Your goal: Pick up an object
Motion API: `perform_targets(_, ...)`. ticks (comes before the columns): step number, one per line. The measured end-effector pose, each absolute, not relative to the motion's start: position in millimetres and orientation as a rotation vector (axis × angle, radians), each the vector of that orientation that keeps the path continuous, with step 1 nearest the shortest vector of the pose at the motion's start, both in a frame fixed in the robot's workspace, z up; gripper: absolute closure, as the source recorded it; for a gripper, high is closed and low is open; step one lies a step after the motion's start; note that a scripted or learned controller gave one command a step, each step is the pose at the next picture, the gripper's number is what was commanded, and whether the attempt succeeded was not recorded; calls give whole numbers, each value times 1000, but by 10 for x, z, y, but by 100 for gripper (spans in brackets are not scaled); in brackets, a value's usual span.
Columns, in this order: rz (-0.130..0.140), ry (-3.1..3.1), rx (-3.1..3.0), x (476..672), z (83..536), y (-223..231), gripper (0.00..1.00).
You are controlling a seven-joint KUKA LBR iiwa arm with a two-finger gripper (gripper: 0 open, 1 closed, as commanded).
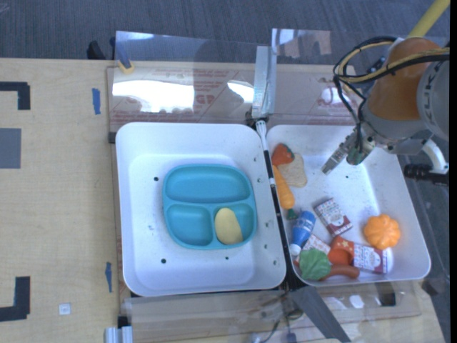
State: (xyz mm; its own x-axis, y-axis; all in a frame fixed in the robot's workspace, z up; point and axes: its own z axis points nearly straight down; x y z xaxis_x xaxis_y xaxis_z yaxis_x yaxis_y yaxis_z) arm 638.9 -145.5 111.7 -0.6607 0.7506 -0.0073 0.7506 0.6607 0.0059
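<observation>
Right bin (pixel 410 213): the objects for picking lie along its left wall and near edge. From the far end: a strawberry (pixel 283 153) resting against a bread slice (pixel 294 170); a carrot (pixel 284 190) along the wall; a blue bottle (pixel 303 229) with a white label; a small red-and-white carton (pixel 333 216), printing too small to read; a green vegetable (pixel 315 264) partly covering a red piece beneath it; a red-and-white pouch (pixel 365 256), lettering illegible; an orange pumpkin (pixel 381 230) standing apart toward the right.

Gripper (pixel 333 164): poised over the far part of the right bin, near the bread slice, pointing down and left. Nothing is seen between the fingers; how far apart they stand cannot be made out at this size. The arm (pixel 400 91) above it hides the bin's far right corner and is itself cut off at the frame's right edge.

Left bin (pixel 136 213): a blue tray (pixel 207 186) with three compartments; a yellow lemon (pixel 228 226) in the near right compartment.

Beyond the bins, clear panels (pixel 186 84) carry faint reddish print, unreadable under glare.
</observation>
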Motion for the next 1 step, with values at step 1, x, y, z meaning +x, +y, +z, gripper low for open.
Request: perform_targets(1, 3, 2889, 1220, 6111, 1461, -1264, 0)
